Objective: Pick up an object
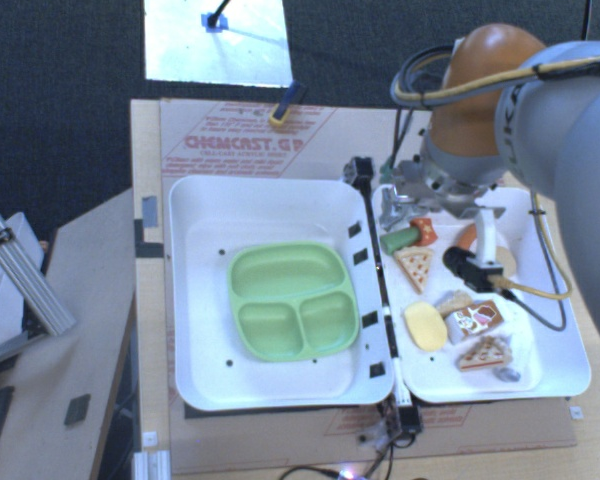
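The pick looked barely begun, with nothing lifted clear of either bin. At the left of the frame the left bin (190, 268) held one green plate (290, 298) with three compartments and nothing else. Just right of the divider, in the upper left corner of the right bin (570, 363), the gripper (392, 206) hung low over the toys; I could not tell whether it was open or closed, and no object showed in its grasp. Closest to it, just below, lay one green-and-red toy (408, 236), the likeliest thing to be picked. Under that sat an upper wedge (415, 266), then one yellow piece (425, 326). Further right came one brown-and-white piece (477, 318), a lower wedge (483, 353) and one small grey piece (507, 374). That made two bins, one plate, two wedges and four single toys. Closing on a toy and raising it both remained to be done.
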Action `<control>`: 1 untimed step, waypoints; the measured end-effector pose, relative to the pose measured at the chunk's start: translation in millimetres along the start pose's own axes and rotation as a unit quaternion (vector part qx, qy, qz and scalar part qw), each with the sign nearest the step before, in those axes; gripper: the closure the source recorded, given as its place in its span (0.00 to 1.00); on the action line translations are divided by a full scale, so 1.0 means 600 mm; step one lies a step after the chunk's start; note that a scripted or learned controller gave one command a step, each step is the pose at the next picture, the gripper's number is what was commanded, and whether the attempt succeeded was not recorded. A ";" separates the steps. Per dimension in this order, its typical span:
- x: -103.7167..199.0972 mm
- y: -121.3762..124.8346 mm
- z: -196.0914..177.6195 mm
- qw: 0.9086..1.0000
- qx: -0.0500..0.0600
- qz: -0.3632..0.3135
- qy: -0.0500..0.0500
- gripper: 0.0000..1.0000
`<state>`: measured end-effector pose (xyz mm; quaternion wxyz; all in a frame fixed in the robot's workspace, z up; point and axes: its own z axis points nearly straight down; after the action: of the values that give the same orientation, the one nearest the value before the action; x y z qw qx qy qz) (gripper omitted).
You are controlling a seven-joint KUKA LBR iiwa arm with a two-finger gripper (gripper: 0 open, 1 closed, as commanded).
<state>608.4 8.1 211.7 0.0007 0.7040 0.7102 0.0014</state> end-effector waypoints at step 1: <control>0.082 0.040 0.001 1.000 0.000 0.000 0.000 1.00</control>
<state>632.1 57.8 211.0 0.0008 0.7039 0.7103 0.0020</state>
